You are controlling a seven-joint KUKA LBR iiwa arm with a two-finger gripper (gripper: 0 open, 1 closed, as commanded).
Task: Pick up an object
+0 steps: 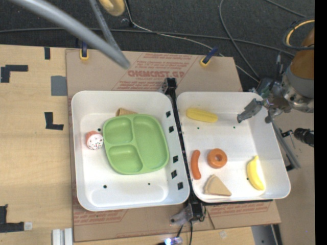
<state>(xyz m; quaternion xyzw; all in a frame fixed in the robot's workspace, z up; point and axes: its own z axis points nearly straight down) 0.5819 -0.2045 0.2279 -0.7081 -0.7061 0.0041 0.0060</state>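
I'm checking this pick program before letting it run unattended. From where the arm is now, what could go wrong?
1. The gripper hangs over the right bin's upper right corner, with its fingers spread and nothing between them; descending here it might close on bare floor or clip the rim.
2. The banana lies close to the right wall, so a finger may jam against the wall.
3. The sausage, donut and wedge sit clustered, so one may get nudged.

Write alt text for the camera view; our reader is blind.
A grey arm's gripper hovers open over the right white bin, which holds a yellow corn cob, orange ring, and banana. The left bin holds a green divided plate.
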